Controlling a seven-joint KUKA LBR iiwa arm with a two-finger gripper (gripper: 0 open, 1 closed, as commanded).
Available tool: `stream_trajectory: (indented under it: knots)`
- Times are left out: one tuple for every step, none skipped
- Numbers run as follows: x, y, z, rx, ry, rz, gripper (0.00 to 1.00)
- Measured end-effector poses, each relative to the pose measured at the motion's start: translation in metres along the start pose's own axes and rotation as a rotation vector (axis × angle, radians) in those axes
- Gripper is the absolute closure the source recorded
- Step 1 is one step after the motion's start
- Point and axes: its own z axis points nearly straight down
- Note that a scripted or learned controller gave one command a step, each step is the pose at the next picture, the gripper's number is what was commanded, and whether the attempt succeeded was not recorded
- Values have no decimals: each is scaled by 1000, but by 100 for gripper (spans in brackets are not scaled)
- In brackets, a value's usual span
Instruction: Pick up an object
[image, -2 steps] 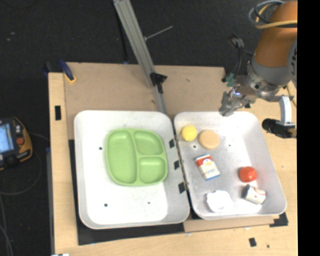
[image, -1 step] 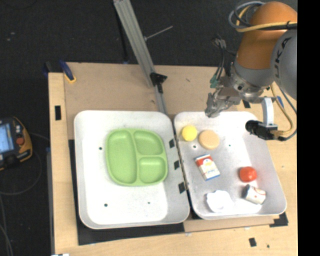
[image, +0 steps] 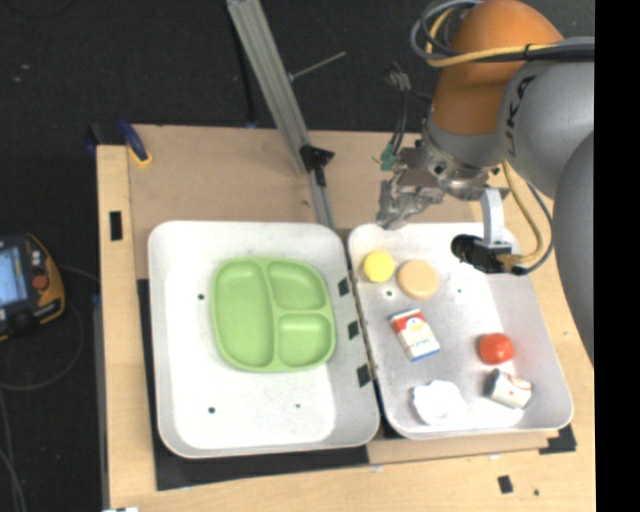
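The right white bin holds several small items: a yellow ball, a tan round piece, a red and white carton, a red tomato-like ball, a white lump and a small white and brown item. My gripper hangs above the bin's far left corner, just behind the yellow ball, with nothing seen between its fingers. The fingers point down and left.
The left white bin bears a green divided plate. A grey metal bar slants down from the top toward the gap between the bins. A black clip with cables hangs off the wrist over the right bin.
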Motion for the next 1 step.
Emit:
stream_trajectory:
  knots:
    - [42,7,11,2,1,0,100]
